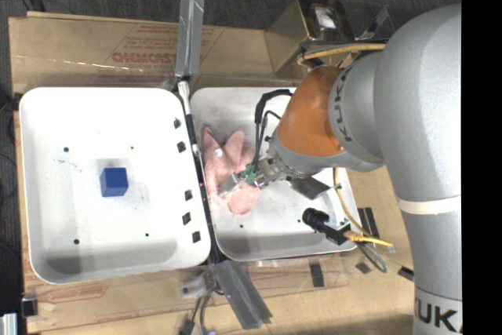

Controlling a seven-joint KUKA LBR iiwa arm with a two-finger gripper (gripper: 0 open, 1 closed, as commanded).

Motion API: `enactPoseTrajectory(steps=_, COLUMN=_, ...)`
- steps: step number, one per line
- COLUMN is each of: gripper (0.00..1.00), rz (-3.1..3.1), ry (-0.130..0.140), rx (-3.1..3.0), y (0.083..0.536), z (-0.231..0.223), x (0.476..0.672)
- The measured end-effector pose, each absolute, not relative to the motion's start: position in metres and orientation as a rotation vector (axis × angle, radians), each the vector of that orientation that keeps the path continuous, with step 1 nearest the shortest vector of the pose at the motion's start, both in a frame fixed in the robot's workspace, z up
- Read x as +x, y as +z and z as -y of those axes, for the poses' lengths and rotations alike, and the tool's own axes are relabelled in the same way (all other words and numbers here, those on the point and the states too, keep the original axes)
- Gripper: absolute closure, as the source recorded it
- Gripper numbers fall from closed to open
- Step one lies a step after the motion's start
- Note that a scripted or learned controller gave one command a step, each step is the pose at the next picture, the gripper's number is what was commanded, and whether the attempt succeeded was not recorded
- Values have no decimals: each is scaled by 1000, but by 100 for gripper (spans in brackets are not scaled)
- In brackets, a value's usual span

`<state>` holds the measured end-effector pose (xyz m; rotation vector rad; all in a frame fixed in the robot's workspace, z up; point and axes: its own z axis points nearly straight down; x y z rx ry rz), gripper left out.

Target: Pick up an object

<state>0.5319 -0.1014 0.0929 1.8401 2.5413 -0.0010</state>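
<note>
Fingers [232, 183] are down on the pink toy [227, 157], and from up here I cannot tell whether they are spread or pinched, because the tips are lost against the soft pink folds. The gripper [238, 181] sits low in the right bin [271, 251], close to its left wall and about halfway along it, over the lower half of the toy. The toy lies along that left wall, one end toward the far edge, the other toward the near edge. Nothing looks lifted. As far as I can judge it is flat on the bin floor, so there is no pick to call yet.

Over in the left bin [47, 114], a blue block [114, 181] sits alone near the middle, well apart from the arm [314, 121].

So where are we? The reach looks done, the descent looks done, and the gripper is at its target. What's left is the part that counts: a firm hold on the toy, then a clean rise with it clear of the floor. It looks soft and floppy, so I'd guess it could slip out or get caught by only a fold. Task not done.
</note>
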Motion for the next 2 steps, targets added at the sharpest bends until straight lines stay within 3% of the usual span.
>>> enactPoseTrajectory(steps=1, gripper=0, rz=-2587, ry=0, rx=1785, y=117, z=104, x=537)
enactPoseTrajectory(steps=2, gripper=0, rz=-2571, ry=0, rx=1807, y=92, z=100, x=504)
